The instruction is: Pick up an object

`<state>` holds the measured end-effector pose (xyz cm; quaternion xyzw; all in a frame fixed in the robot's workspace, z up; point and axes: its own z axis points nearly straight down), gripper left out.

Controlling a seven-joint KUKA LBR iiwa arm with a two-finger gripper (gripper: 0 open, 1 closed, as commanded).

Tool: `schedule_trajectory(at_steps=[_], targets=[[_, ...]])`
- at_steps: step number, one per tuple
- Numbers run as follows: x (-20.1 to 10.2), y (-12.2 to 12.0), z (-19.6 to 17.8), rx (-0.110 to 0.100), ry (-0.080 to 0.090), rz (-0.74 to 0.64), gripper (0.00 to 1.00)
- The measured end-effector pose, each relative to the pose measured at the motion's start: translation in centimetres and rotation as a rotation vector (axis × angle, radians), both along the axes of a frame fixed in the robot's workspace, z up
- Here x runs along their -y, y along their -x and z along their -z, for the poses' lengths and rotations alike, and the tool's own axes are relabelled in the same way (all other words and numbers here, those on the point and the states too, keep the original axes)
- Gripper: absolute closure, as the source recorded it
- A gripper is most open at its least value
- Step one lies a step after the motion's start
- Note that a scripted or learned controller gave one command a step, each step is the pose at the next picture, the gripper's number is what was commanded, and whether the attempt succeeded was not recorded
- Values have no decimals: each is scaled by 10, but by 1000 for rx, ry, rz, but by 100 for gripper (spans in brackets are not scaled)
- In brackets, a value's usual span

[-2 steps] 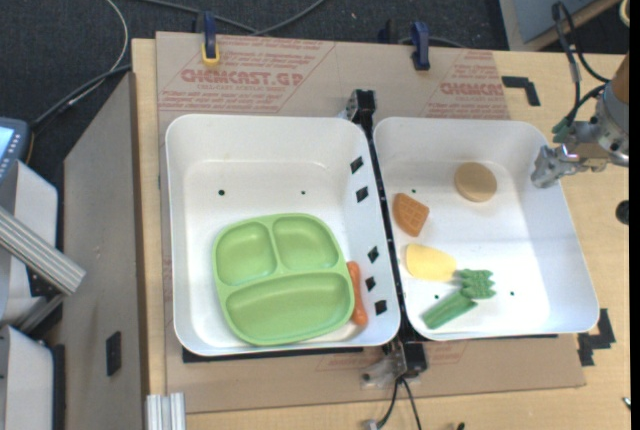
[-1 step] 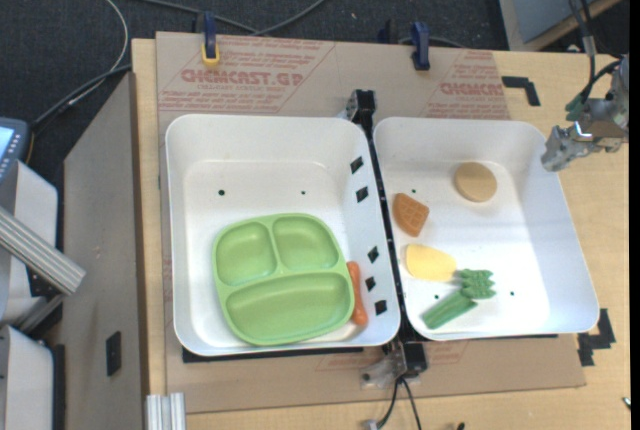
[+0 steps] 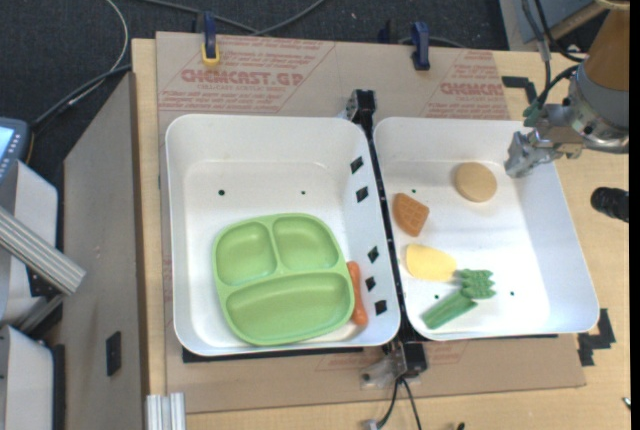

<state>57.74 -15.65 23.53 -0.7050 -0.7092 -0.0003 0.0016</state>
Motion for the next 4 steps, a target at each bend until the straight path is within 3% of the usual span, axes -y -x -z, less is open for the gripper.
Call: schedule_trajectory(at_steps=[4], targets=[[-211,68,27,-3,0,0,100]])
